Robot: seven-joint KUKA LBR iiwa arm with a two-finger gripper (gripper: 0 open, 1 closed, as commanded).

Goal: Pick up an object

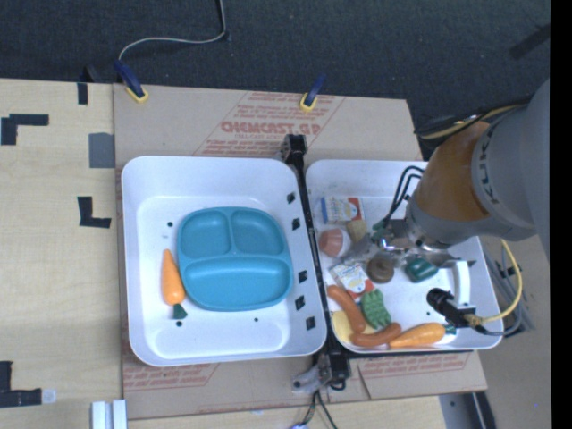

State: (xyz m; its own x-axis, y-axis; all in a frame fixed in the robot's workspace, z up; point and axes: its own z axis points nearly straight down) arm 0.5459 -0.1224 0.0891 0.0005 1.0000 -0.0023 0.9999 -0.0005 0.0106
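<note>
A: Camera view: gripper [390,247] is low in the right bin [465,351], over a brown round toy [381,269] amid the clutter. Open or closed? Can't tell.

B: Imo drop straight, center on it, avoid the packet [352,278] beside it.

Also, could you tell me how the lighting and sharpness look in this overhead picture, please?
Camera view: light is even and soft, with faint shadows inside the left bin; the blue tray shows no glare; the whole frame is slightly soft, so the small items in the right bin blur together; the arm looms large and fuzzy at the right, hiding the gripper's fingers.
</note>
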